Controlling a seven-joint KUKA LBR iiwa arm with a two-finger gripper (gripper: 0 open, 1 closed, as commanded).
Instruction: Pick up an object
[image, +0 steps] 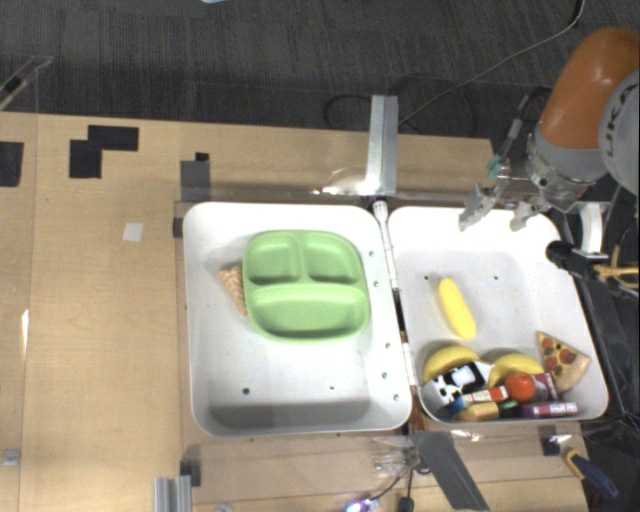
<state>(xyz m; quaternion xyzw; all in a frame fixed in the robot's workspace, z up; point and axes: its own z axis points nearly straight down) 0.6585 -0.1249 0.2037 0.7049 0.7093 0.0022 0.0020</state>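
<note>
Toy pile (500, 392) sat jumbled at the right bin's (500, 265) near edge, yellow corn cob (457, 308) alone mid-bin. Gripper (495, 213) hovered over the far rim, jaws spread, nothing held.

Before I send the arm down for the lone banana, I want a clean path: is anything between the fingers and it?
Nothing visible. The gripper hangs over the right bin's far edge, and bare bin floor lies between it and the banana. The other items are piled nearer the camera.
</note>
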